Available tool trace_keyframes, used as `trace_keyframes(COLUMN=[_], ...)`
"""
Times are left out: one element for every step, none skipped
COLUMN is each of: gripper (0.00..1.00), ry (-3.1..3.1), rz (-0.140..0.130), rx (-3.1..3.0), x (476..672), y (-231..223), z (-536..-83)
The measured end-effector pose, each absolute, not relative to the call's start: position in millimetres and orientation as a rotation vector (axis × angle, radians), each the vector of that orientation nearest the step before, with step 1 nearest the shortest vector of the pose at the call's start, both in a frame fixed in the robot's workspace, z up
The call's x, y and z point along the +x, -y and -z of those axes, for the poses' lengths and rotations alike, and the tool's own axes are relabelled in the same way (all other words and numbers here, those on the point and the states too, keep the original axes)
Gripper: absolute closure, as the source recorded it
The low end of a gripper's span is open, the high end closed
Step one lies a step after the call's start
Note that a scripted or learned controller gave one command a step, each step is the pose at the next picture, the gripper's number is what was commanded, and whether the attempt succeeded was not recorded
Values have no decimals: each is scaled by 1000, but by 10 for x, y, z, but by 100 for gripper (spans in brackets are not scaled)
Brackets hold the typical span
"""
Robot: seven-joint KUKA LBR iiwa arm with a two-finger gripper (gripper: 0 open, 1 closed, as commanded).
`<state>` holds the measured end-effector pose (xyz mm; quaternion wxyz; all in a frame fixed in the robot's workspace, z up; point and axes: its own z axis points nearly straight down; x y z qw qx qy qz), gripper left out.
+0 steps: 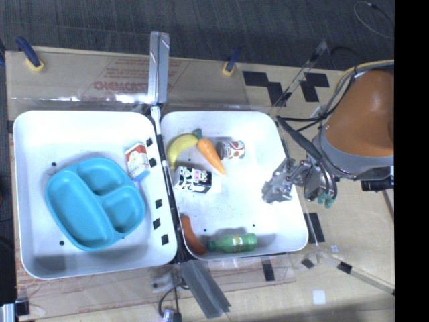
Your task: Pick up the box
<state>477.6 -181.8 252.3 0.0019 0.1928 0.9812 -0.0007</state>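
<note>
I am at the approach step: my jaws (pixel 278 188) hang over the right side of the right bin (pixel 285 230), carrying nothing, and the grasp is not yet made. From this slanted view I cannot tell whether they stand apart or together.

The box (pixel 193 179), black and white, lies near the left wall of that same bin, just below the banana (pixel 178 147) and beside the lower end of the carrot (pixel 210 155). It is well apart from me, across bare white floor.

My next move, as I judge it, is to travel left across the bin, stop above the box, turn to suit its long sides, and come down without nudging the banana or carrot that crowd its upper edge.

Counting the right bin: one box, one banana, one carrot, one small can (pixel 232 149), one green bottle (pixel 232 241) and one reddish sausage-like piece (pixel 190 235) in the lower left corner. The left bin (pixel 33 247) holds one blue divided plate (pixel 94 200) and one small carton (pixel 137 161). Two bins on the bench.
</note>
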Motion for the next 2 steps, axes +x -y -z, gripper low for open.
trace_keyframes(gripper=[100,100], ry=[-2864,-2866], rz=[1,1], rx=[1286,1276], x=[4777,4789], y=[1778,1774], z=[-2742,-2846])
